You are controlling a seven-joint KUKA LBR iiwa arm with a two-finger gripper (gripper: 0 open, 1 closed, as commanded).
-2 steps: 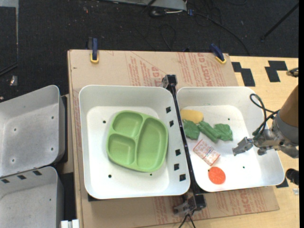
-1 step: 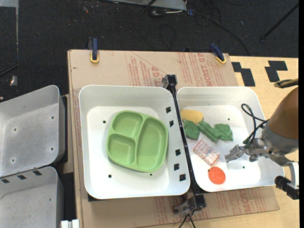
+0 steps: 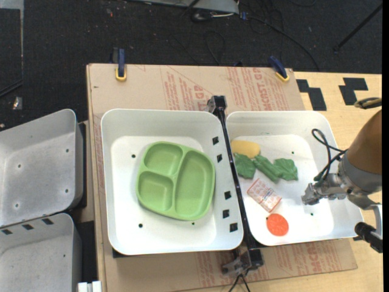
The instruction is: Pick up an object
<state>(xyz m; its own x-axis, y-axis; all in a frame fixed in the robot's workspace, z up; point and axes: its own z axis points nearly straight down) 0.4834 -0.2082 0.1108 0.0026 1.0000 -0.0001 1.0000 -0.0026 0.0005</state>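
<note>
The left bin [image 3: 115, 181] holds a green divided plate [image 3: 176, 180], lying flat near its middle. Right of the plate, past the black divider [image 3: 231, 181], sits the right bin [image 3: 322, 224] with the loose objects. A yellow piece [image 3: 245, 147] lies nearest the divider at the far side, touching a green leafy piece [image 3: 267, 167] that stretches away from the plate. Nearer the camera lies a small pink-and-white packet [image 3: 263, 194], and just beyond it an orange disc [image 3: 278, 224]. Farthest from the plate, the gripper [image 3: 317, 193] hangs low over bare bin floor (its jaws too small and blurred to tell whether spread or closed), holding nothing visible.
</note>
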